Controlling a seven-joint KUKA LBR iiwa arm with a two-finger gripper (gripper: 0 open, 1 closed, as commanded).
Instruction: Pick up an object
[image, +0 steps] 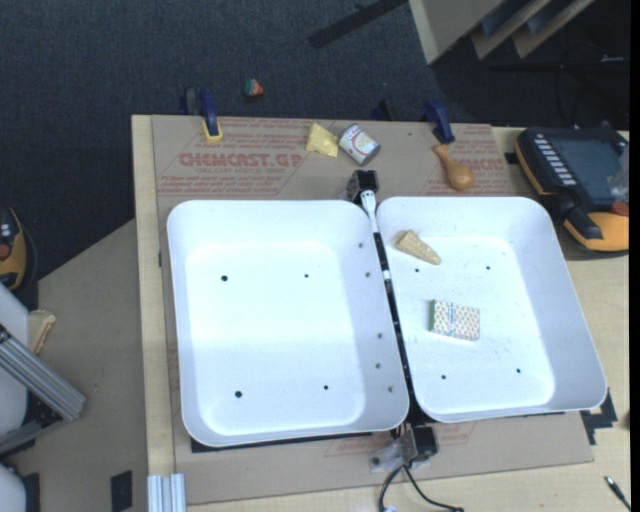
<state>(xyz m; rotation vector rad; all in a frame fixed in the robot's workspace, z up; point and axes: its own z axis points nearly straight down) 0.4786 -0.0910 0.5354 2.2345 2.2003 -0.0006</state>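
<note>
White plastic, two shallow bins side by side on the worktop; both candidates lie in the right bin (560, 300), the one nearer the side your arm reaches in from. A tan wedge (414, 247) sits near that bin's upper left corner, close to the seam between the bins; its long axis runs at a slant, thick end up-left, thin end down-right. A small pale packet (456, 320) lies flat near the bin's middle, well apart from the wedge, with its long axis roughly across the view; it looks the easier target, so plan a straight descent with the jaws set across its short side. You cannot tell whether the fingers are open or closed.

Red print on the brown board (250, 158) under the bins reads "CHEMCAST G P", and it repeats faintly at the upper right; the packet carries bluish-green marking too small to read. The left bin (200, 300) needs no visit.
</note>
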